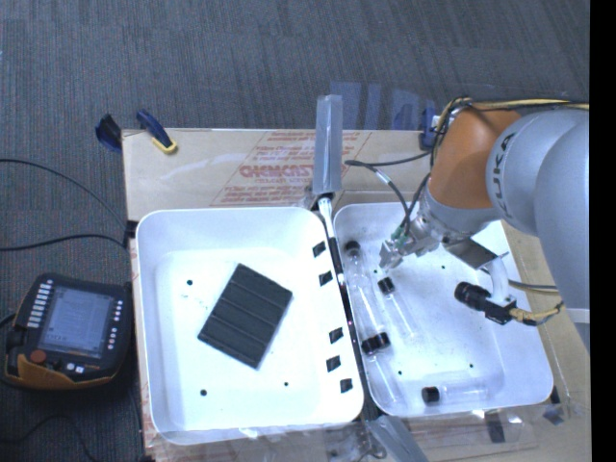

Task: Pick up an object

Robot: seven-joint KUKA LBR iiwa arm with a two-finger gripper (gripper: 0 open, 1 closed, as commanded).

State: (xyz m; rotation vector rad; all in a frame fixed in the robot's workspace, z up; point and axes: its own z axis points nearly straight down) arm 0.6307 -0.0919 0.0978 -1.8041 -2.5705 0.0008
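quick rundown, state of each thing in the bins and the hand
dark slab: lying flat in the left bin, turned at a slant, untouched
clear tubes: lying flat in the right bin, black-capped, loose
hand: low over the right bin's upper left part, above the tubes, nothing seen between its fingers
pendant: lying left of the bins, screen lit

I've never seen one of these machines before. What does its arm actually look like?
A thick, rounded grey arm with dark lettering on its side and an orange band near the wrist. Thin black and yellow cables loop around it. At the tip sits a small metallic claw.
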